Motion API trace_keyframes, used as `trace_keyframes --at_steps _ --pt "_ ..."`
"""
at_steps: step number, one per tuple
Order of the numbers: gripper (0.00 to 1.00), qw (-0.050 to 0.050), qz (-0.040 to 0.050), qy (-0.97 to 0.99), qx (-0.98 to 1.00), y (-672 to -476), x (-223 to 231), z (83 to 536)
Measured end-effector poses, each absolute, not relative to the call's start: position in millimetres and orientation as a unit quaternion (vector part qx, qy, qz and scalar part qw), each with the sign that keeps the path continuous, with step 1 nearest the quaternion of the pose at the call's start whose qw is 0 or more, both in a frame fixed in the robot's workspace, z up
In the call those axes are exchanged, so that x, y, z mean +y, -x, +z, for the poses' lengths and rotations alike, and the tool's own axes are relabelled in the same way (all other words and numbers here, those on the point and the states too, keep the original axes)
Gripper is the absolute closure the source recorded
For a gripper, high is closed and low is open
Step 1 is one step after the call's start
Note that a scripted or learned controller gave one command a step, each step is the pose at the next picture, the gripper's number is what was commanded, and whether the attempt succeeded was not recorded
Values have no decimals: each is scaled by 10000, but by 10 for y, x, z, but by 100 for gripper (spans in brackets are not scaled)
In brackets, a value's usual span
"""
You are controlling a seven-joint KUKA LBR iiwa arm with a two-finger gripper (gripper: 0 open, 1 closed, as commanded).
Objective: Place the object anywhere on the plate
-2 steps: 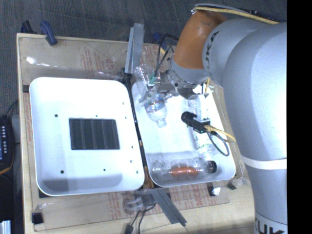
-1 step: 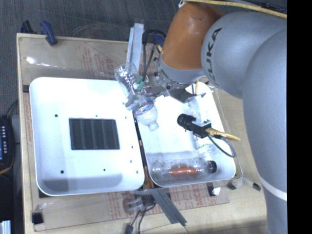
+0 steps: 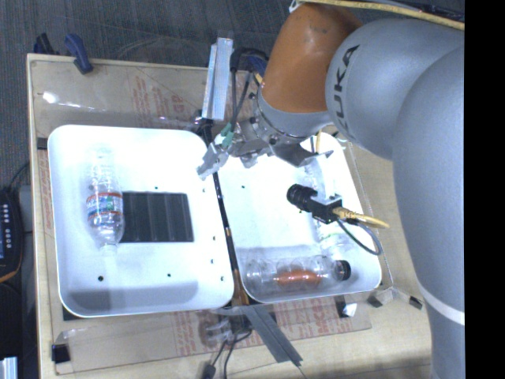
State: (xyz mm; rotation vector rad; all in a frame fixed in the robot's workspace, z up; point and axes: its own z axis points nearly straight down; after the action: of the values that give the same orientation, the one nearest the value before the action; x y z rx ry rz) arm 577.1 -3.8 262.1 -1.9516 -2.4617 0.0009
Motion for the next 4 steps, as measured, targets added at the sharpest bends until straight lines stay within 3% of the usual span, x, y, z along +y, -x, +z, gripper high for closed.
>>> trace_keyframes --at_steps 1,2,3,4 --pt "0 2 2 7553 -6554 -5713 635 2582" --pt "0 20 36 8385 -5449 -5665 1529 2172" --pt "0 6 -31 7927 -6096 -5821 1501 1412" --pt "100 14 -53 7912 -6115 -5835 1524 1532"
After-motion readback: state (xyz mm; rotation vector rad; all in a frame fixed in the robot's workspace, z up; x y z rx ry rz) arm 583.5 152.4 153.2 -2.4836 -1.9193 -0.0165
